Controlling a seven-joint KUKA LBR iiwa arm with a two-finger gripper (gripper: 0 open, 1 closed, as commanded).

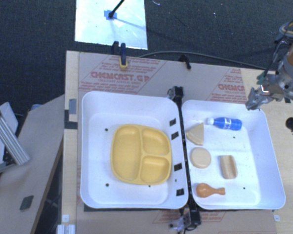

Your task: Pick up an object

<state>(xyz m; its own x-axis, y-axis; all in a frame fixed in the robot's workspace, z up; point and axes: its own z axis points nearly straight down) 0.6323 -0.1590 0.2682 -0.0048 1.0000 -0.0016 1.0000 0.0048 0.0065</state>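
Observation:
The right white bin (pixel 268 146) holds several items: a blue and white bottle (pixel 226 123) lying on its side at the back, a tan wedge (pixel 196 134), a round beige disc (pixel 201 158), a brown bread-like block (pixel 228 166) and an orange drumstick shape (pixel 210 190) at the front. My gripper (pixel 255 102) hangs above the bin's back right corner, to the upper right of the bottle and apart from it. Nothing shows between its fingertips.
The left white bin (pixel 94 116) holds a yellow divided plate (pixel 141 154). A black hinge strip (pixel 180 141) runs between the bins. A brown board (pixel 139 76) lies under both, with a blue and yellow clamp (pixel 122 55) at its back edge.

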